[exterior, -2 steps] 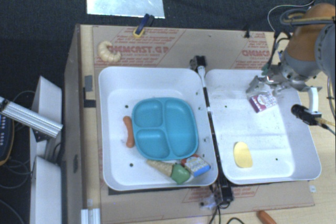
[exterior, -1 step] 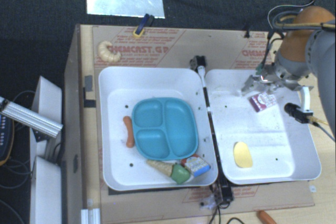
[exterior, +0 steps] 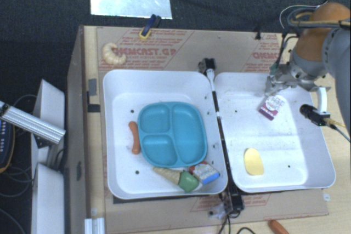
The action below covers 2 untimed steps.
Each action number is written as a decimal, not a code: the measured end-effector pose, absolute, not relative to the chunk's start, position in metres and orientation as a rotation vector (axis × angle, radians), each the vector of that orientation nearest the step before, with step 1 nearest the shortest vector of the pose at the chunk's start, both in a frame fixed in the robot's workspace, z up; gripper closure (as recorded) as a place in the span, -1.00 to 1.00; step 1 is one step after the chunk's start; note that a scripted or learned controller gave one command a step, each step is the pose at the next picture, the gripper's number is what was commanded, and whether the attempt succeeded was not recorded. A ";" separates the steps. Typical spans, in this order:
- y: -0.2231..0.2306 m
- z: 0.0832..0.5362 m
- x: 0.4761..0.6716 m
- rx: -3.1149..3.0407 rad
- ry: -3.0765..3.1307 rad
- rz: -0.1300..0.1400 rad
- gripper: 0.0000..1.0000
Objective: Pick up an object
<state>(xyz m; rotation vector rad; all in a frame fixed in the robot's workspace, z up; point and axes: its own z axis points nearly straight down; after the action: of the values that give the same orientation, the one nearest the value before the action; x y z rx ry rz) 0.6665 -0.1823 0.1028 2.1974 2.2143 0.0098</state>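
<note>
One fixed camera above the bench [exterior: 164,49], angled down, both white bins [exterior: 118,118] in frame

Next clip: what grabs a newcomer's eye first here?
The blue divided plate in the left bin, with an orange sausage-shaped toy along its left side. In the right bin, a yellow piece lies near the front. The gripper sits just above a small white and purple packet near the back.

Arm [exterior: 323,35] reaches in from right, claw [exterior: 276,87] pointing down, wrist bent.
</note>
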 end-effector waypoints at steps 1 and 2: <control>-0.182 0.102 0.666 2.197 2.215 0.009 -1.00; -0.171 0.128 0.625 2.219 2.221 0.002 -1.00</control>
<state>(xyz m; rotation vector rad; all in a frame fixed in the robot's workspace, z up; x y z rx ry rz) 0.6255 -0.1710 0.1275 2.2186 2.2213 0.0019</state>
